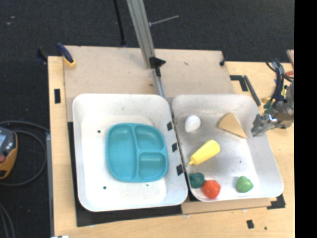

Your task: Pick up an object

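Camera view: gripper, grip state unclear, sits just right of the tan wedge.

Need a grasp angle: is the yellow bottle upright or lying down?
Lying down: the yellow bottle rests lengthwise on the right bin floor.

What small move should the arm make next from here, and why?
Probably shift the gripper left and down toward the tan wedge. It sits at the right bin's right rim with nothing held, and the wedge is the nearest object, lying apart from the white ball and yellow bottle.
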You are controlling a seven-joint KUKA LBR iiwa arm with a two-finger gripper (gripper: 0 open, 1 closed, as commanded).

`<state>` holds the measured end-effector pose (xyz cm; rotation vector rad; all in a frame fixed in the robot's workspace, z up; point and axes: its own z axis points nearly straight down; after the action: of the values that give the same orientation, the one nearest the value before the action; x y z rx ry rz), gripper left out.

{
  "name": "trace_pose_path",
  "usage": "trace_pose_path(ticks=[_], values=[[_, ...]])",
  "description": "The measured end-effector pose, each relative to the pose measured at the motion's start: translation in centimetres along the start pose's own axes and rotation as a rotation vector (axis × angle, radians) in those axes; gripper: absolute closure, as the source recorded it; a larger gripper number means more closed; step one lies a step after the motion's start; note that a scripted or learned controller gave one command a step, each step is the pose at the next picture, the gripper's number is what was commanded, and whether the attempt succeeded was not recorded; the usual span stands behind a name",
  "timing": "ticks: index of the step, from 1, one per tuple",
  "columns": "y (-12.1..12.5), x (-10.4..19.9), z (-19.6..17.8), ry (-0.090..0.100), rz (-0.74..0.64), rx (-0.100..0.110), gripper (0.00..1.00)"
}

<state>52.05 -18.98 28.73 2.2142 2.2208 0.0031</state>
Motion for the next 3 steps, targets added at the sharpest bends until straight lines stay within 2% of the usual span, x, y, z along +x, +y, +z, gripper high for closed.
trace_pose_path(ticks=[2,3], values=[[4.4,9.4,3.1,0.003,-0.004,0.005,1.00],[6.3,14.7,2.5,0.004,-0.005,0.003,1.00]])
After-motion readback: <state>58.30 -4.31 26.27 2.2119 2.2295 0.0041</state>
